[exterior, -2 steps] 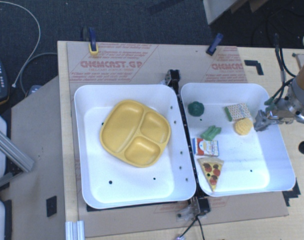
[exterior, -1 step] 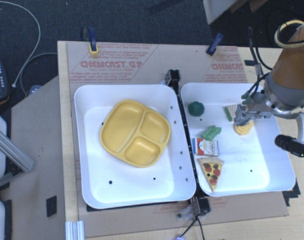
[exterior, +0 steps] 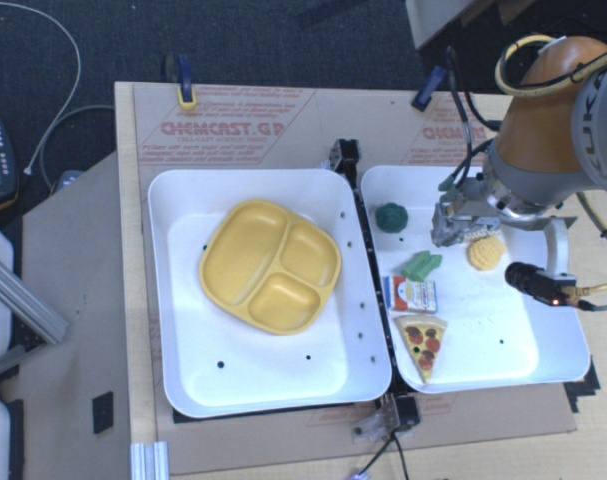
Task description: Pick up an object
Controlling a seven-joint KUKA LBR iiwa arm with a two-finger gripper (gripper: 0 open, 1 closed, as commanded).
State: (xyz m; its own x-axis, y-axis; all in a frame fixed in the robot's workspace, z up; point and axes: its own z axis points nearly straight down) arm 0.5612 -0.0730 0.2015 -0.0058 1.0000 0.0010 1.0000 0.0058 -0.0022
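The right bin [exterior: 558, 363] holds a dark green round piece [exterior: 390, 216], a light green piece [exterior: 420, 265], a small red and white carton [exterior: 410, 294], a pizza slice [exterior: 422, 343] and a yellow bumpy ball [exterior: 486, 253]. My gripper [exterior: 457, 230] hangs low over the bin's upper middle, just left of the yellow ball and right of the dark green piece. Nothing shows between its fingers.
The left bin [exterior: 173, 298] holds a yellow divided plate [exterior: 270, 265]. A black clamp [exterior: 344, 153] sits at the top of the wall between the bins. The grey and orange arm [exterior: 548, 118] covers the right bin's upper right corner.
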